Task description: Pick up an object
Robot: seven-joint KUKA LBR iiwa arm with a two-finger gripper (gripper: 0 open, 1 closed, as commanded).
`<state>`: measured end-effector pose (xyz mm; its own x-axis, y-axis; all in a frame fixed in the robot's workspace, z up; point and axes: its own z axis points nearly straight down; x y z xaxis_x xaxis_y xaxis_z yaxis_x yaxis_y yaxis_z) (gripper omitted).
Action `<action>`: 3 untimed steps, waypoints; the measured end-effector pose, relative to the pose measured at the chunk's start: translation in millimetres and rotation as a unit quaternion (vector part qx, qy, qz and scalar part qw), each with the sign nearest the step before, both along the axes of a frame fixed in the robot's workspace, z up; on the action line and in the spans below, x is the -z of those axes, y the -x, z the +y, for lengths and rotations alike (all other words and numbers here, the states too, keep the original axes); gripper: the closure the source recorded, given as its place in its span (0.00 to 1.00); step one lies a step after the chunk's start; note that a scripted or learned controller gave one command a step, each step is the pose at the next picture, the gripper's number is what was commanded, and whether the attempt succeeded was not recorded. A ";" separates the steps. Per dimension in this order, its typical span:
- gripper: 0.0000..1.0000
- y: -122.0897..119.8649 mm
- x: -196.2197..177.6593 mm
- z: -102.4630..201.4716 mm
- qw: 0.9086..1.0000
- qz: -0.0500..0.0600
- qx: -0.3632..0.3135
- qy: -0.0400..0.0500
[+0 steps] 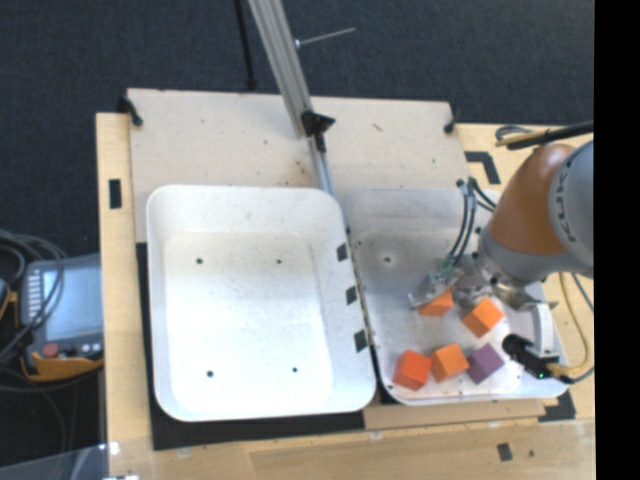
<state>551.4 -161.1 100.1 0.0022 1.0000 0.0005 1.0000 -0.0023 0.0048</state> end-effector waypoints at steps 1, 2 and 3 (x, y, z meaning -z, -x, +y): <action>1.00 -0.5 -10.8 -1.0 1.000 -0.001 0.003 0.000; 1.00 4.4 -57.2 -7.6 1.000 0.000 0.002 0.001; 1.00 -1.2 -101.3 -9.4 1.000 0.000 -0.002 0.001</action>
<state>552.6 -170.5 201.4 -0.0026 1.0000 -0.0017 1.0000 0.0027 0.0055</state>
